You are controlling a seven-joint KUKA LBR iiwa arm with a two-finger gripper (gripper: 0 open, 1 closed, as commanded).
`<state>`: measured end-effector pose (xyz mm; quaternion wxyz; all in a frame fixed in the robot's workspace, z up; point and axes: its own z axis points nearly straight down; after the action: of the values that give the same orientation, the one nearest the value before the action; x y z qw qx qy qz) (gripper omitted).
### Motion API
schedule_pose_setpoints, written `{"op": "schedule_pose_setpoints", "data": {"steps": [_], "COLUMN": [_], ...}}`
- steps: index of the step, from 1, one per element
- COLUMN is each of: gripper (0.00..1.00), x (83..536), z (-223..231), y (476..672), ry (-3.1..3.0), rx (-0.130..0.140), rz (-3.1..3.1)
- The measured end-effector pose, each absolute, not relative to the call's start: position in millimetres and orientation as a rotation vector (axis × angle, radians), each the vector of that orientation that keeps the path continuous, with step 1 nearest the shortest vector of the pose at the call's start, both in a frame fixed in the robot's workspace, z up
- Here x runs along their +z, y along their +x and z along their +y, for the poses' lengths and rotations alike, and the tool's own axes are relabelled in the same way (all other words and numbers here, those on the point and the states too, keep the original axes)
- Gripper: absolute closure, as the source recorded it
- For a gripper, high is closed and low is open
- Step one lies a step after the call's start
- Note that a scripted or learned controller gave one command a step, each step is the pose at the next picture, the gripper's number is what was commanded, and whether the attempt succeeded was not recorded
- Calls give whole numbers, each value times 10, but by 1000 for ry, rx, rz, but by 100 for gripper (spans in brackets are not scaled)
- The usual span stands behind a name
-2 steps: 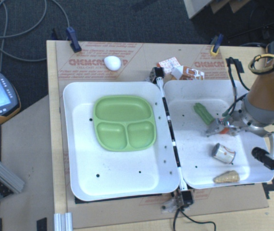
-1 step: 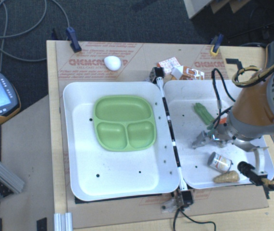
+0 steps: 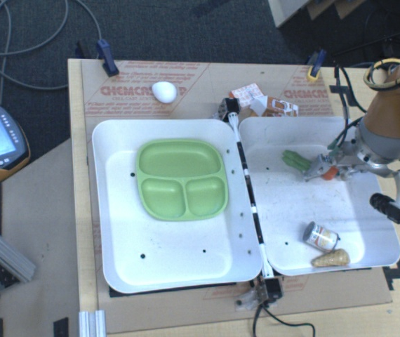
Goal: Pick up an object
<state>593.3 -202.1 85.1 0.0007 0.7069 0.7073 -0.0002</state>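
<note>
Here, gripper [image 3: 319,172] beside green object [image 3: 297,161].

Arm [image 3: 389,121] comes in from right edge of view, grey w/ orange band above wrist, bent down and leftward. Wrist sits low, angled toward view's left. Hand [image 3: 317,172] at end of wrist, pointing left and slightly down, close to the floor beneath it. Fingertips look drawn near each other, but too small and blurred to say if closed. Nothing seen between fingers.
</note>
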Motion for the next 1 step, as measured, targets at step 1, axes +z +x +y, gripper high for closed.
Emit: {"op": "schedule_pose_setpoints", "data": {"steps": [1], "gripper": [0], "x": [842], "z": [-2180], "y": [6224], "ry": [2222], "rx": [8], "rz": [2234]}}
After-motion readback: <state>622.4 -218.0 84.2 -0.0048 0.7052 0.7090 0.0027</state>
